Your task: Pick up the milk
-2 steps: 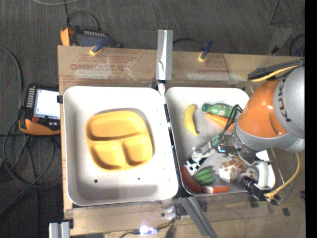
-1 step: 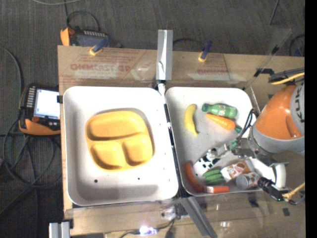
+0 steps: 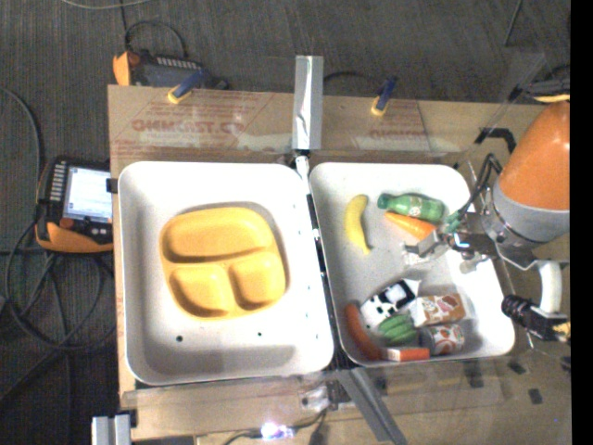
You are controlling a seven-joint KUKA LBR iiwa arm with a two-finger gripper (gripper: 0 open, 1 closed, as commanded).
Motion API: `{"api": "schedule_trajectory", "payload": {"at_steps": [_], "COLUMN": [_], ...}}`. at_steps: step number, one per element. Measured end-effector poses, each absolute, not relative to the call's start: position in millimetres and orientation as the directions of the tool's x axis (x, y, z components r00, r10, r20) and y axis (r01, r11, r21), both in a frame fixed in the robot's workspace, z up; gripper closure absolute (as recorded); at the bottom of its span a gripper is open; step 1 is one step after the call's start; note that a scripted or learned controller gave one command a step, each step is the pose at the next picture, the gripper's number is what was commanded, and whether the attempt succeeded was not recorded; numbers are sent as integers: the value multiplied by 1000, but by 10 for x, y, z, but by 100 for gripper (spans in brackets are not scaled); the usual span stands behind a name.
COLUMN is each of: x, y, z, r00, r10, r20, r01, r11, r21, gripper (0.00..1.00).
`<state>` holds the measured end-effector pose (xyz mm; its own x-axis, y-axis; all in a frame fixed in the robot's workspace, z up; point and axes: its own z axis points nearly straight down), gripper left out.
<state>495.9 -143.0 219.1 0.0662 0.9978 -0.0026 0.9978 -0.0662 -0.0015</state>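
The milk (image 3: pixel 390 302) is a small white carton with black cow patches, lying in the lower middle of the right bin (image 3: pixel 482 341). It rests among other items, with a brown carton touching its right side. My gripper (image 3: pixel 434 245) hangs over the middle of the right bin, just below the carrot (image 3: pixel 412 221). It is above and to the right of the milk, apart from it. The grey wrist and the orange band of the arm (image 3: pixel 545 160) reach in from the right.
A banana (image 3: pixel 358 221) and a green bottle (image 3: pixel 410 204) lie at the back of the right bin. A brown carton (image 3: pixel 438 309), a sausage (image 3: pixel 358 332), a green item (image 3: pixel 398 327) and a red-orange pack (image 3: pixel 445 338) crowd the milk. The left bin (image 3: pixel 139 248) holds a yellow divided tray (image 3: pixel 225 260).
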Motion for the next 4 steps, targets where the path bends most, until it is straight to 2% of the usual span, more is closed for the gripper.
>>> {"api": "schedule_trajectory", "payload": {"at_steps": [1, 2, 3, 4], "x": [4848, 4846, 4830, 4843], "y": [-1085, -1067, -193, -479], "z": [1018, 1095, 1823, 3168], "r00": [200, 199, 267, 249], "r10": [980, 980, 964, 969], "r20": [0, 4, -2, -5], "r01": [980, 980, 964, 969], "r11": [-200, -199, -267, -249], "r21": [-4, -8, -5, -1], "gripper": [0, 100, 100, 100]}}
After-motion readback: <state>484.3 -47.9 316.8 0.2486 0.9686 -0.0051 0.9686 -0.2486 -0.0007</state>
